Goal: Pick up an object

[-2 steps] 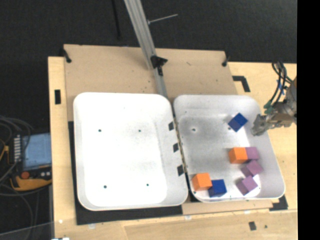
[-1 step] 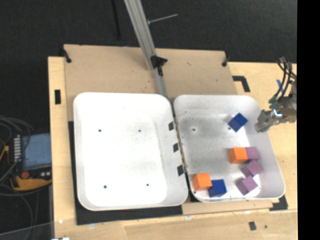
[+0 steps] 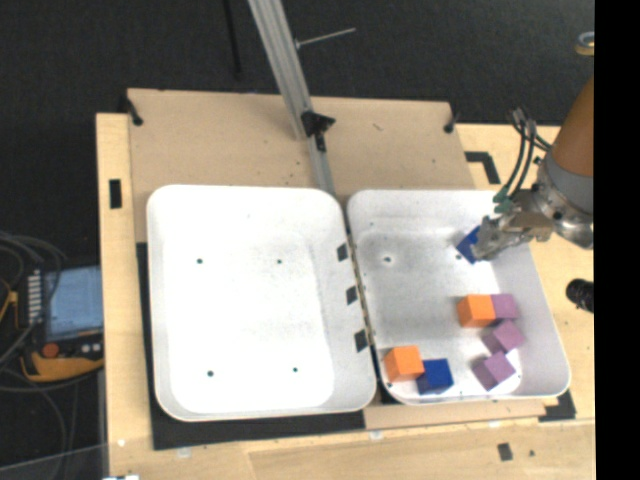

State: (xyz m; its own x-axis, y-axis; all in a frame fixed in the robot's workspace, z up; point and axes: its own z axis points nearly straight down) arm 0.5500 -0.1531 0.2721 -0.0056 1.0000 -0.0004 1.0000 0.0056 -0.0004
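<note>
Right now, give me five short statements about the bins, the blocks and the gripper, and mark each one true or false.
1. The gripper is over the right bin. True.
2. A blue block sits right at the gripper. True.
3. The left bin holds two orange blocks. False: both orange blocks lie in the right bin.
4. Three purple blocks lie in the right bin. True.
5. The second blue block touches no other block. False: it lies against an orange block.
</note>
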